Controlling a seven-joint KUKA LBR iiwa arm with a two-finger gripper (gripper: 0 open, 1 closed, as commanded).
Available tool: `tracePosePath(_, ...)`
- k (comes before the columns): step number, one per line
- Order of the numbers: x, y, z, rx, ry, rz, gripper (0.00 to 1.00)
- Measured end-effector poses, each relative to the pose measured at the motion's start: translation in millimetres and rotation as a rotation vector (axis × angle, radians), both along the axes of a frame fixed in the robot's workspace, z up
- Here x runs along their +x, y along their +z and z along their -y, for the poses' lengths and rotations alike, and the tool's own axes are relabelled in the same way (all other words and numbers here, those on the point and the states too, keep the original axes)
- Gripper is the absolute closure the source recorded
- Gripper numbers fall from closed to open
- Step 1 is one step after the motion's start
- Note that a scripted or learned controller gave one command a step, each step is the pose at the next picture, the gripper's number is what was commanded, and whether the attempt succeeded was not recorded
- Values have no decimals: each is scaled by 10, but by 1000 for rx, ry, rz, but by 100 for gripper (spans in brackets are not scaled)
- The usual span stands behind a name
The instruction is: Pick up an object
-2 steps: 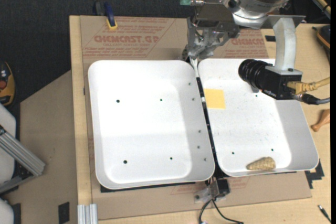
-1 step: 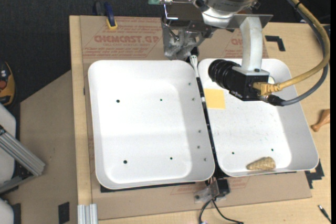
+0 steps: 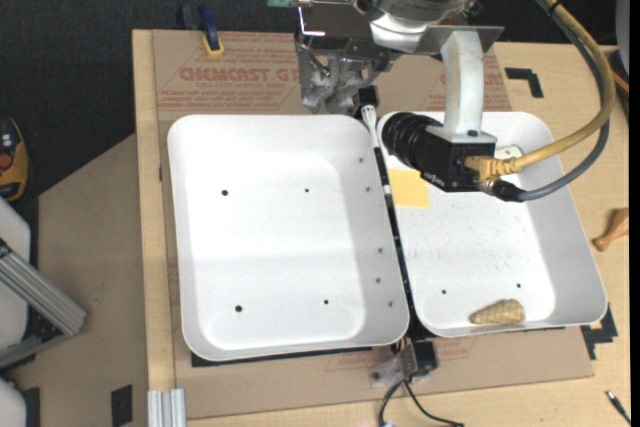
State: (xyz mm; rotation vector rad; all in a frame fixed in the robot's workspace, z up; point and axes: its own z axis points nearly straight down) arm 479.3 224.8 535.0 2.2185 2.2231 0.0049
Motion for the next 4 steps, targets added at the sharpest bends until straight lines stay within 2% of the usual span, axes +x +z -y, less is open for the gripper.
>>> tracePosePath(1, -16, -1337, 8, -9, -3, -18, 100)
tracePosePath(2, 1, 12, 5, 6, -1, 13, 100)
tracePosePath(3, -7, -453, 5, -4, -3, -9, 100)
tracePosePath(4, -1, 29, 4, 2, -1, 3, 100)
